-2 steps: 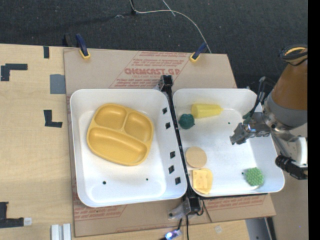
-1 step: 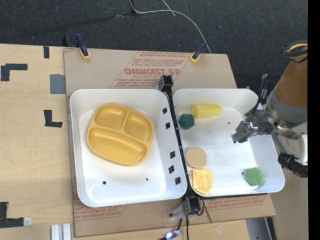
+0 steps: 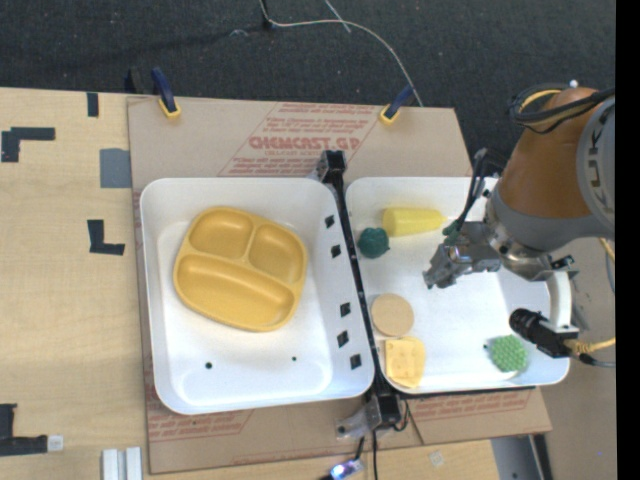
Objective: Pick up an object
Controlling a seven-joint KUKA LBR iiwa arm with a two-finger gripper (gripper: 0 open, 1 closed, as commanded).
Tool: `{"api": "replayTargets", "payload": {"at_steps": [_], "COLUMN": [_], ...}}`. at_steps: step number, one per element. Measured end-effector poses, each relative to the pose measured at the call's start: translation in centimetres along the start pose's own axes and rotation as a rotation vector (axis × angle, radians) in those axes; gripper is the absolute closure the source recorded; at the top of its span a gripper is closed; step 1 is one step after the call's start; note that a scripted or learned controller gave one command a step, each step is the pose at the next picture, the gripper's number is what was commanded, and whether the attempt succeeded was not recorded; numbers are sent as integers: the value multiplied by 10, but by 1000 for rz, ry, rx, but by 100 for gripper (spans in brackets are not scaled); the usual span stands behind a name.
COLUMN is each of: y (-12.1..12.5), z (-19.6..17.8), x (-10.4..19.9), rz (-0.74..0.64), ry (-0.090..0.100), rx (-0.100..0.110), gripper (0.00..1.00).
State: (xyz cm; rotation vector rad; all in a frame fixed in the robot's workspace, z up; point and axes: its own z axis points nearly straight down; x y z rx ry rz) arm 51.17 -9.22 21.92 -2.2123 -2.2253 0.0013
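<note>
Right bin (image 3: 455, 373) floor lies bare beneath hand (image 3: 441, 271).

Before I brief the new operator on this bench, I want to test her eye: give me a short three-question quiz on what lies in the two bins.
1. True or false: the yellow divided tray lies in the left bin.
2. Which item lies nearest the gripper? A) green ball B) green brush C) yellow waffle piece
3. Fill in: the tan round cookie lies just above the ____.

Key: 1 true; 2 A; 3 yellow waffle piece.
</note>
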Motion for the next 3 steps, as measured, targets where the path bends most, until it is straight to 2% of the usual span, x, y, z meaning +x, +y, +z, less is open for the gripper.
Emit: {"api": "replayTargets", "payload": {"at_steps": [1, 2, 3], "y": [7, 16, 13], "z": [5, 10, -1], "x": [44, 105, 164], "rz": [1, -2, -3], "ry": [-1, 0, 0], "rx": [0, 0, 0], "gripper": [100, 100, 100]}}
